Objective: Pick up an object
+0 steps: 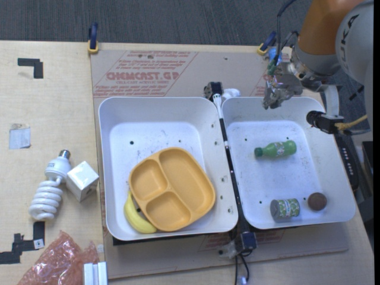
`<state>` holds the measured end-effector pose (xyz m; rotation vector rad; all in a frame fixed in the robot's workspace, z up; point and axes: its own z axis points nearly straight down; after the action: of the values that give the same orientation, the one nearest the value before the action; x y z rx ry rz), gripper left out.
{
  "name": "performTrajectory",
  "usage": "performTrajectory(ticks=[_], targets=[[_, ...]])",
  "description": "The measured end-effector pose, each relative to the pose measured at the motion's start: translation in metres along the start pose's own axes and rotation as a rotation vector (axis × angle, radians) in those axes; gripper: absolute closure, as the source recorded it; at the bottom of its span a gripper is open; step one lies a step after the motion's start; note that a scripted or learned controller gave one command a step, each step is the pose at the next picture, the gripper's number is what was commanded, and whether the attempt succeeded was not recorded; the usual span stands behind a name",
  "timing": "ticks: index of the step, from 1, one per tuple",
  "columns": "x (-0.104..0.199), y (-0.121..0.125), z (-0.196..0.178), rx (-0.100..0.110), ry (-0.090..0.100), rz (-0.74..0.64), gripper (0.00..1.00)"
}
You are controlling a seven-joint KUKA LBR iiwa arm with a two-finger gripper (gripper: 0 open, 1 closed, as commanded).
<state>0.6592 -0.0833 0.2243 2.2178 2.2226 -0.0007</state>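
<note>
You've got "CHEMCAST" [142, 75] under the bins; green bottle [276, 150] lies crosswise, cap right; gripper [274, 101] fingers unreadable.

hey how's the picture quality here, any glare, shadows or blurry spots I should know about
Camera view: even, soft lighting; mild glare on the white bins' rims; a faint shadow under the yellow tray; the arm at upper right looks slightly soft, the claw small and hard to read; the green bottle is sharp.

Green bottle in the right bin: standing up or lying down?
Lying down. The green bottle rests on its side on the floor of the right bin, cap end pointing toward the bin's right wall, its whole length visible from above.
</note>
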Motion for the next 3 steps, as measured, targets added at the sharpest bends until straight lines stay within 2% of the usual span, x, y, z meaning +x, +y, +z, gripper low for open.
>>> performTrajectory(ticks=[1, 2, 3], targets=[[0.000, 0.000, 0.000, 0.000, 0.000, 0.000, 0.00], [-0.018, -0.058, 0.095, 0.001, 0.001, 0.004, 0.00], [-0.064, 0.000, 0.007, 0.000, 0.000, 0.002, 0.00]])
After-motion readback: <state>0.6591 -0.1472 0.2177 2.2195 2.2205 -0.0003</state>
